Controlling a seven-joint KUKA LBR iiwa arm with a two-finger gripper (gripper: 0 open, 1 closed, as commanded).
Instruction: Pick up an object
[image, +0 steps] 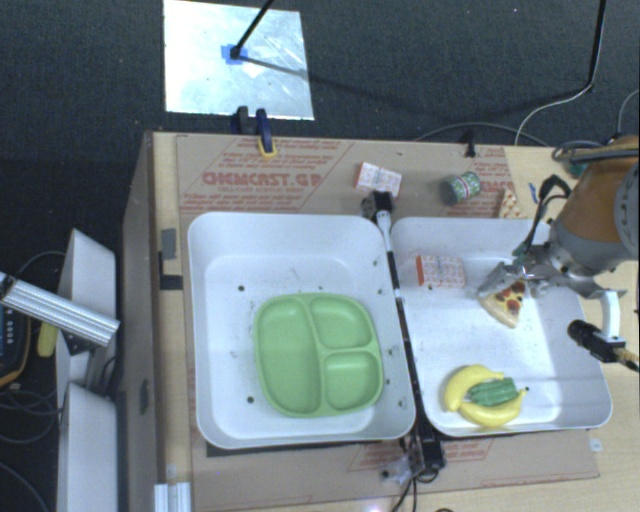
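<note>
- We see two white bins side by side: the left bin (215, 250) carries a green divided plate (318, 354), and the right bin (570, 400) carries the loose things worth picking.
- In the right bin lie a pizza slice (506, 300) toward the far right, a small red-and-white packet (440, 269) near the far left corner, and a banana (470, 385) at the near edge with a green piece (495, 393) lying on top of it.
- The arm (600, 215) reaches in from the right, and its gripper (520, 272) sits low over the right bin, at the far edge of the pizza slice.
- We judge the step in hand to be the approach and descent onto the pizza slice, not yet a lift: the slice appears to lie flat on the bin floor.
- From this slanted view we cannot tell whether the gripper is spread or closed, nor whether it touches the slice or hovers just above.
- The next move, as we judge it, calls for the gripper to straddle the slice squarely, close on it, and rise straight up.
- The risk we see is that a thin, flat slice may slip out or get pushed toward the bin wall.
</note>
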